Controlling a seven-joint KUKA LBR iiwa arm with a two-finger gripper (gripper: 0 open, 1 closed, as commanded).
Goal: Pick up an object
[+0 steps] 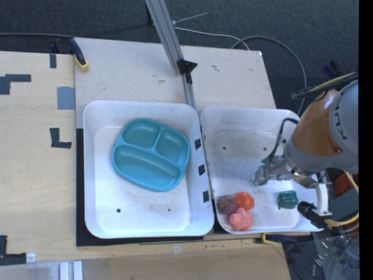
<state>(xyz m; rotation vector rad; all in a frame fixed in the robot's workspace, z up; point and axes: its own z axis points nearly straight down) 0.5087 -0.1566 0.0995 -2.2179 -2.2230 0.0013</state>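
In the right bin [233,127], near its front edge, lie a dark purple round object [225,203], an orange round object [244,201] and a pink lumpy object [240,219], close together. A small green object [287,199] rests further right. My gripper [263,175] hangs low over the bin's middle right, a little above and right of the orange object and left of the green one. Nothing shows between its fingers. The grey arm with its orange band [315,127] comes in from the right.
The left bin [99,156] holds a blue sectioned plate [151,154]. A grey metal pole [166,25] slants across the back of the bench. Cables run behind the right bin. The bins share a raised wall [201,156] between them.
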